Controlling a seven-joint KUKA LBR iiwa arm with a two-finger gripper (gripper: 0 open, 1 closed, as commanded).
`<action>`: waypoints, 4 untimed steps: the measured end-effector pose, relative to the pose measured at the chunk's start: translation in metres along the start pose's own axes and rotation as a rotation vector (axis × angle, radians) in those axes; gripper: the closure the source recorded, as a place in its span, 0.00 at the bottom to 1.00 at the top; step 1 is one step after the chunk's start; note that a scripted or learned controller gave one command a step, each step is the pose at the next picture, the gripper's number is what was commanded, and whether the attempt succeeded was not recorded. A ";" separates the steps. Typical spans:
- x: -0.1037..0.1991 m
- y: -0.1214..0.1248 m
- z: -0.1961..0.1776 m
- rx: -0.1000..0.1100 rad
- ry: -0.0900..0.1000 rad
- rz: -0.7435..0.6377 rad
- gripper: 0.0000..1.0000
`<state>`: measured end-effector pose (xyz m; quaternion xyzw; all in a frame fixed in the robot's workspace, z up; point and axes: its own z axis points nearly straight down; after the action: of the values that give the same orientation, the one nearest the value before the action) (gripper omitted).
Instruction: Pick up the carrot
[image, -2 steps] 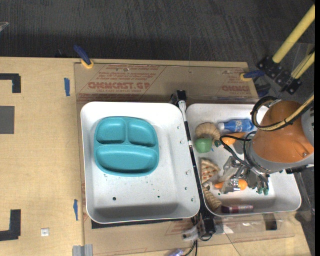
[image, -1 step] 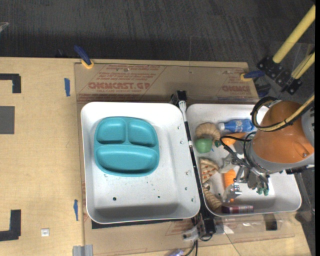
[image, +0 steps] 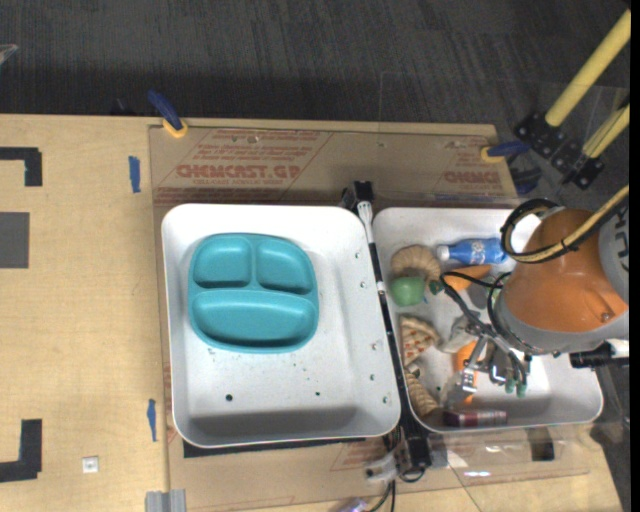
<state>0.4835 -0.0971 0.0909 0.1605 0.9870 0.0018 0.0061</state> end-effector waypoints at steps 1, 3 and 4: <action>-0.005 0.002 -0.012 -0.002 -0.015 -0.001 1.00; -0.001 -0.001 0.000 0.001 -0.001 0.283 0.00; -0.090 0.027 0.002 0.002 -0.005 0.420 0.00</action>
<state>0.5773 -0.1002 0.0902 0.3628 0.9318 0.0017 0.0079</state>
